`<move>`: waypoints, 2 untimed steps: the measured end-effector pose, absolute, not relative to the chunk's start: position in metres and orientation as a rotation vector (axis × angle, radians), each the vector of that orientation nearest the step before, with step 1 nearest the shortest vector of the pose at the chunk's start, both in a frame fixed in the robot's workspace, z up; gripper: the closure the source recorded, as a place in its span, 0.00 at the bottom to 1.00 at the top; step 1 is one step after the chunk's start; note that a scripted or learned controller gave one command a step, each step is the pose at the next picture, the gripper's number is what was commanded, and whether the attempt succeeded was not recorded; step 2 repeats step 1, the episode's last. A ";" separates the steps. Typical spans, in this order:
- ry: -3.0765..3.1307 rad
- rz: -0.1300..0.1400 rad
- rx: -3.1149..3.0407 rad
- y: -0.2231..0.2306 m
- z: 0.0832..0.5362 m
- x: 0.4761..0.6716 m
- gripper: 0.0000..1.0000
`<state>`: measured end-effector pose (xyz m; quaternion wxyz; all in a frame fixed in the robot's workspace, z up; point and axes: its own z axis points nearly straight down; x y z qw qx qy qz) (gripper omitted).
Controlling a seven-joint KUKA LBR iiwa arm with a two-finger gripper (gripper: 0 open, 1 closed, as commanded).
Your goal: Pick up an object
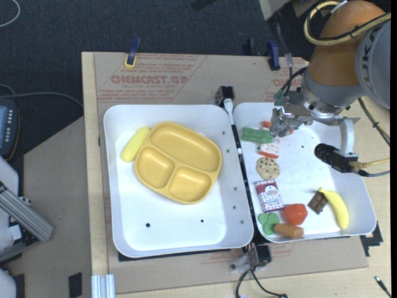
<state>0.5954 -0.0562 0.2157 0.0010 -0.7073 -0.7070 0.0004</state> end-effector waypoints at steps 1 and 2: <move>-2.219 0.000 -2.221 -0.055 0.224 0.589 1.00; -2.219 0.000 -2.221 -0.055 0.224 0.589 1.00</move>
